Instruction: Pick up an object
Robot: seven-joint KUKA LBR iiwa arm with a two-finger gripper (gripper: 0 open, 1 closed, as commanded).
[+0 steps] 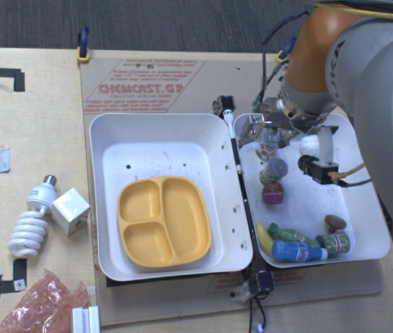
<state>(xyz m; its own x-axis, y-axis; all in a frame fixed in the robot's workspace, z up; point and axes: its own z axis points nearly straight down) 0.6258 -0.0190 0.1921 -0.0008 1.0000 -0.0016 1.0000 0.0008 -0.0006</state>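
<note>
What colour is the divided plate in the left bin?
Yellow; the divided plate shows clearly in the camera view.

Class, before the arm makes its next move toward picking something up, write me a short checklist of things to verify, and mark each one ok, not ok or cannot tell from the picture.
1. Claw is over the right bin, where the small objects lie: ok.
2. Something is gripped in the claw: cannot tell; a small bottle sits right at it.
3. Loose objects remain to pick, such as the blue bottle and banana at the near edge: ok.
4. Objects are spaced for a clean grasp: not ok; the near-edge ones are crowded together.
5. Yellow divided plate in the left bin lies away from the arm: ok.
</note>
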